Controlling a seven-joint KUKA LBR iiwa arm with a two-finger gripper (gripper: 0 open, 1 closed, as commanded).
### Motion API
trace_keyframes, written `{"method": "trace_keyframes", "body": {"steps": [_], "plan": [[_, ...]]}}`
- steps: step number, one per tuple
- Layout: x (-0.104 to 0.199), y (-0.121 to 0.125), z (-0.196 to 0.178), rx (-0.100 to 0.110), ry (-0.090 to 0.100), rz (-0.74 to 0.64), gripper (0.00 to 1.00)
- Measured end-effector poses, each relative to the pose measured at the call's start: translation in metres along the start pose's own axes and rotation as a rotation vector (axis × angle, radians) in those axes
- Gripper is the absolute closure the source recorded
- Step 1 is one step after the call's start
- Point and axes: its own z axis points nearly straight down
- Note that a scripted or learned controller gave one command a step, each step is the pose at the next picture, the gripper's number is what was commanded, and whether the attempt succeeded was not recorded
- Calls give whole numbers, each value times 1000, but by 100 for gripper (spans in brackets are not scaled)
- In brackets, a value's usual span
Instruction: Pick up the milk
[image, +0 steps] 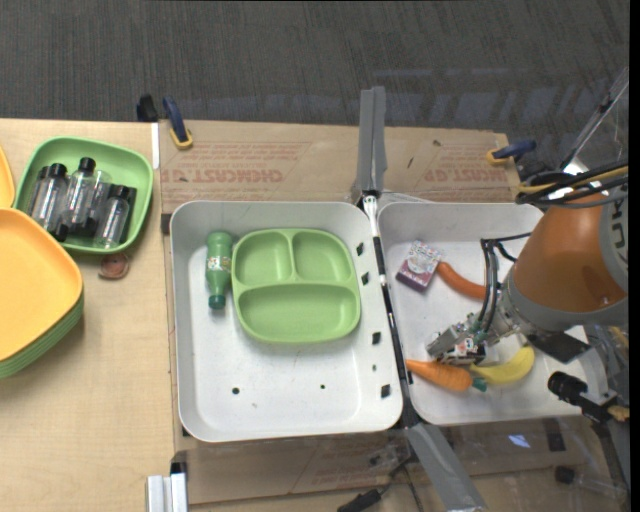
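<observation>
A small white and purple carton (418, 266), the likeliest milk, lies in the upper left part of the right bin (560, 405). My gripper (458, 346) hangs low over that bin's floor, below and to the right of the carton and apart from it. It sits just above an orange carrot (440, 373) and to the left of a yellow banana (508, 368). A white and red patch shows at the gripper's tip, but I cannot make out what it is. The arm's orange band (575, 260) covers the right side of the bin.
Another long orange piece (462, 281) lies right of the carton. The left bin (290, 400) holds a green divided plate (296, 285) and a green bottle (218, 268). Off to the left are a green tray of dark bottles (85, 195) and stacked orange plates (35, 300).
</observation>
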Motion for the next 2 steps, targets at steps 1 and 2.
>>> {"method": "trace_keyframes", "body": {"steps": [1, 2], "plan": [[-14, 27, 2, 19, 13, -21, 0], [-64, 112, 5, 14, 5, 92, 0]]}}
